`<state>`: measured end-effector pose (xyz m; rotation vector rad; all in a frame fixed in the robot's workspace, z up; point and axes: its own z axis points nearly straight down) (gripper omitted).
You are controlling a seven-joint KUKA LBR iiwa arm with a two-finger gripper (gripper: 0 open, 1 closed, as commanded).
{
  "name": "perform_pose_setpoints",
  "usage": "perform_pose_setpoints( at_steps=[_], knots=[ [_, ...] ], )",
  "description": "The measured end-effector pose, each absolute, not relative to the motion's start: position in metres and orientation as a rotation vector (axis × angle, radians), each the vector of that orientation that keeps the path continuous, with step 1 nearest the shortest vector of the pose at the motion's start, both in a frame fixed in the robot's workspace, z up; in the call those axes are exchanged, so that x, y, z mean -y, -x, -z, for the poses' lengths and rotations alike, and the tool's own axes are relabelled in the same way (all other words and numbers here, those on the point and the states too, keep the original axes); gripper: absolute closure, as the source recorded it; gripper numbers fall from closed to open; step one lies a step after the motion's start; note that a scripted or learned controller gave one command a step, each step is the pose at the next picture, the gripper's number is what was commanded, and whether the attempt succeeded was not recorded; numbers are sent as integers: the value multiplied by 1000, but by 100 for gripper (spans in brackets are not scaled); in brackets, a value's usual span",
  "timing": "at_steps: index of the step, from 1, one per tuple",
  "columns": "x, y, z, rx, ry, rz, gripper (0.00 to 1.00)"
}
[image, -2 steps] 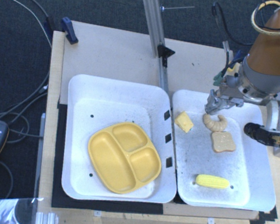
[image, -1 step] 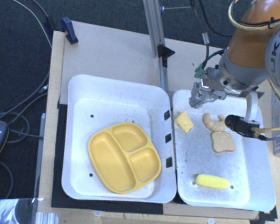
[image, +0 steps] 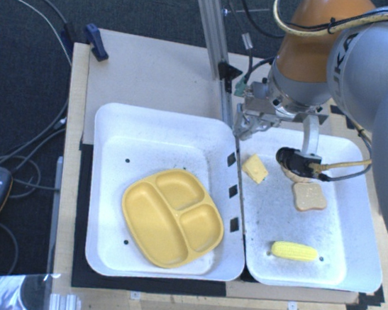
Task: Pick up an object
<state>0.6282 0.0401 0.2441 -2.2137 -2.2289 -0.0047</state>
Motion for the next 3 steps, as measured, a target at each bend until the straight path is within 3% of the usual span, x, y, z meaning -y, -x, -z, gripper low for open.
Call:
perform_pose_setpoints(
  at_steps=[1,2,3],
  knots=[
    [-94,-625,-244,2229,2213,5,100],
    [-96,-620,-225,2220,2218,-5,100],
    [-95,-620,-227,2221,2220,-3,0]
  ],
)
